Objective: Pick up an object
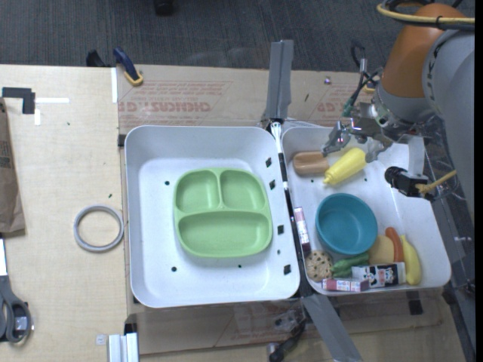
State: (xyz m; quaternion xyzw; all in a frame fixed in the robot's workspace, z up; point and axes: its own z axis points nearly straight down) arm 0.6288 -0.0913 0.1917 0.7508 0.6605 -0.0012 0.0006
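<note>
Fingers (341, 137) hang slightly parted above the corn (345, 166) in the right bin (423, 225); I see nothing gripped between them.

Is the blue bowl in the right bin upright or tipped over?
Upright. The blue bowl shows its open mouth and round rim facing up, sitting flat in the right bin.

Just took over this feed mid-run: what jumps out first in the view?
The green divided plate lies alone in the middle of the left bin. The right bin is crowded: a blue bowl at its centre, a yellow corn cob and a hot dog bun at the far end, small food items along the near edge. The gripper hangs just above the corn and bun, at the bin's far end.
</note>
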